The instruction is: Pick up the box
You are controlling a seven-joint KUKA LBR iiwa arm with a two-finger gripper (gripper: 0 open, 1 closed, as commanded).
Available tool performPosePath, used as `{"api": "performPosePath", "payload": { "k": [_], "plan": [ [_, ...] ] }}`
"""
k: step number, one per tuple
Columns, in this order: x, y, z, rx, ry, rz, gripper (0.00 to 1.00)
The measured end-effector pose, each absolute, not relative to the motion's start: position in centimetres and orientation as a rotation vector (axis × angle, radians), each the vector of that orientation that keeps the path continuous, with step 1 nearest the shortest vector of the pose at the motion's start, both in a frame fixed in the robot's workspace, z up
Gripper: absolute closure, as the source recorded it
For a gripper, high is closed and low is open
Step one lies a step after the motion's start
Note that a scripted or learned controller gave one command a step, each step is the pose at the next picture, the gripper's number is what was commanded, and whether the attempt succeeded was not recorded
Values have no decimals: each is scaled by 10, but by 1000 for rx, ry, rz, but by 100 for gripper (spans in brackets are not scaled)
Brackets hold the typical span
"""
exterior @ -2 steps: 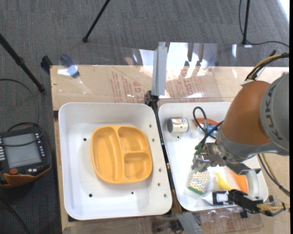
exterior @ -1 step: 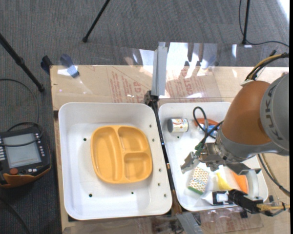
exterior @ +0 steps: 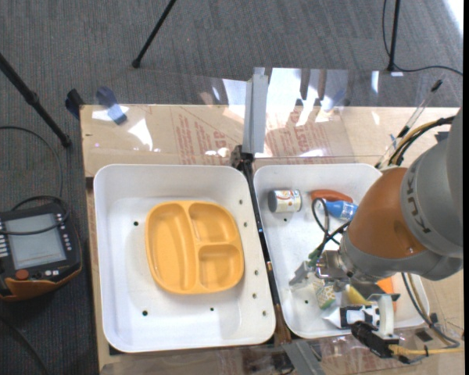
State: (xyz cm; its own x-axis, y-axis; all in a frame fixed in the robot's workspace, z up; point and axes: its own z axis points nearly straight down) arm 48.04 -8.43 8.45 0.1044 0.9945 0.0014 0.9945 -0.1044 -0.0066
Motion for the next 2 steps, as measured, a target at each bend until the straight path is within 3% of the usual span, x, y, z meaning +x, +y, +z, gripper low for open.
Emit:
{"api": "performPosePath", "payload": {
  "k": [1,2],
  "plan": [
    [475,-100,112,-2280,-2150,6,0],
    [475,-101,117,-2279,-2141,12,100]
  ]
}}
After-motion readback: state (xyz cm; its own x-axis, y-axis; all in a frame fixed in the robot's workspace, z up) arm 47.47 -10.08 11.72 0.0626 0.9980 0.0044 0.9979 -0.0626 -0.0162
